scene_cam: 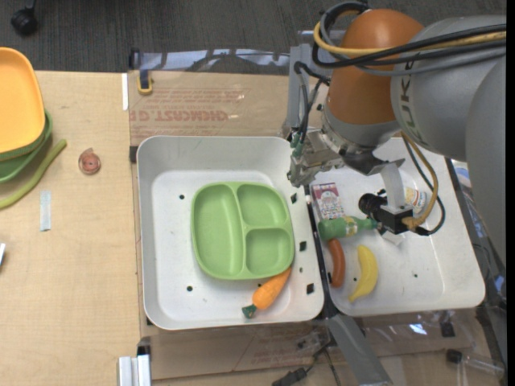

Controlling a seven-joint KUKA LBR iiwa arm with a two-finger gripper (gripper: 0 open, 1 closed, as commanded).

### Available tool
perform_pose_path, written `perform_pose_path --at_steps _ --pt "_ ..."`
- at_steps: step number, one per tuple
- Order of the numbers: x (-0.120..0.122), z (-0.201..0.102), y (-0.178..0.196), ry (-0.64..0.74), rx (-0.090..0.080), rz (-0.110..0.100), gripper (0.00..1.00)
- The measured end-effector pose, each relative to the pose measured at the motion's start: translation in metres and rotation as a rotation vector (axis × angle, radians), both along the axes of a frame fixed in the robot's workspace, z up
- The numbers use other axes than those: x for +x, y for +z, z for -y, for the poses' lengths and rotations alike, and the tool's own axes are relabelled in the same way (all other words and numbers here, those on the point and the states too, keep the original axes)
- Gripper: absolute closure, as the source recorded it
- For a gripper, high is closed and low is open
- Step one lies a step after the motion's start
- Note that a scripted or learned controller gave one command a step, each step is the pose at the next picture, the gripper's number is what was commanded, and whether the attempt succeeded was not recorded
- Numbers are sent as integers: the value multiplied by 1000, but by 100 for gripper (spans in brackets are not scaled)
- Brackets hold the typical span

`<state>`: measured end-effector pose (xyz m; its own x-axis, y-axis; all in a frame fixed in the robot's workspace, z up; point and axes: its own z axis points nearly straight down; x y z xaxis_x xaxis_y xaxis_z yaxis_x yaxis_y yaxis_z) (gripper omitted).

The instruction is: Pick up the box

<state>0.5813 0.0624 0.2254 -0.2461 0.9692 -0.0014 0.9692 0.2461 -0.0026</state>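
**A:** Where's the pincer (300, 174) at, can you see?

**B:** It hangs off the grey arm (451, 79), under that orange band (370, 55), right above the wall the two bins share, towards the twelve o'clock end. Released or clenched? I can't tell from here, the wrist crowds it.

**A:** And the box (326, 201)?

**B:** It lies flat in the right bin (438, 276), hard against its nine o'clock wall. It's a small red and white thing, just at the pincer's four o'clock. It's close, but I can't say whether they touch.

**A:** Busy corner, that.

**B:** Very. A green bottle (348, 227) lies on its side at the box's five o'clock, right beside it. At the bottle's six o'clock there's a red sausage (336, 264), and a banana (364, 273) curves just at the sausage's three o'clock.

**A:** And the left bin (146, 215)?

**B:** There's a green divided plate (241, 230) in the middle of it. A carrot (269, 292) sits at the plate's five o'clock, touching its rim, leafy end pointing to seven.

**A:** Anything out on the desk (72, 296)?

**B:** Over at the left bin's ten o'clock there's a yellow dish (18, 95) stacked on a green one. A little pink round thing (90, 162) sits at the dish's four o'clock, well apart from the bins.
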Motion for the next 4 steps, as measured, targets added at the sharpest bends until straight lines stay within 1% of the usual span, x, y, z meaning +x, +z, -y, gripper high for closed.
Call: perform_pose_path --at_steps 1,2,4 --pt "-28 92 -35 76 1 -2 100" --pt "19 30 -35 -131 0 1 100" --pt "19 32 -19 -129 -5 -4 100"
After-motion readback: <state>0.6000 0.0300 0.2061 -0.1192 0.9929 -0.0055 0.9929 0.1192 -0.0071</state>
